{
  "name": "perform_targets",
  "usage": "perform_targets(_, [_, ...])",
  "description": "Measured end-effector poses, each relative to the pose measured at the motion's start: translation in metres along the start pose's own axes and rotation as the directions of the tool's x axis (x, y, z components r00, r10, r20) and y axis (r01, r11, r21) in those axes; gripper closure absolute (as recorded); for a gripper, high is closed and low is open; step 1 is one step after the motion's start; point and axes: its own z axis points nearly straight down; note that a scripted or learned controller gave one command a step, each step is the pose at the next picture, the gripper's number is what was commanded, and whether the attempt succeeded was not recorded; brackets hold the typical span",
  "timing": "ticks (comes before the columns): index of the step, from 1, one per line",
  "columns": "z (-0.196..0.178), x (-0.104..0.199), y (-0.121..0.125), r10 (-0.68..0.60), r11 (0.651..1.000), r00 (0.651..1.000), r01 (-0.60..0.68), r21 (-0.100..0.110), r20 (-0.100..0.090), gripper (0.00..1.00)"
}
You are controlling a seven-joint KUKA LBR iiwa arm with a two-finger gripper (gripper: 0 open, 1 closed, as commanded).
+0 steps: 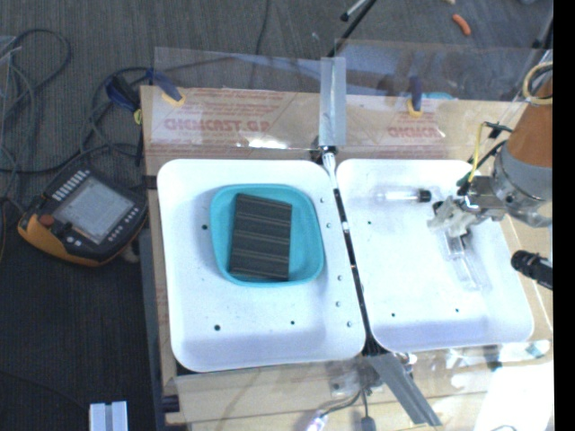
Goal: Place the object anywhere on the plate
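Wooden bench (269, 128), two white bins side by side, left bin (180, 268), right bin (413, 303)

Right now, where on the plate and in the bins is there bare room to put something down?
The dark block covers most of the plate; bare blue strips remain around it. The left bin is bare in front of the plate. The right bin is bare front-left; syringe and gripper crowd its back.

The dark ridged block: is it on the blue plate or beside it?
On it. The dark ridged block lies flat inside the blue plate in the left bin, with blue rim showing around it.
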Motion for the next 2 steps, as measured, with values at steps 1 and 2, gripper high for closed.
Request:
perform_targets(1, [0.000, 0.000, 0.000, 0.000, 1.000, 1.000, 0.000, 0.000, 0.000, 0.00])
perform_targets(2, [-0.151, 0.001, 0.002, -0.025, 1.000, 1.000, 0.025, -0.003, 0.000, 0.00])
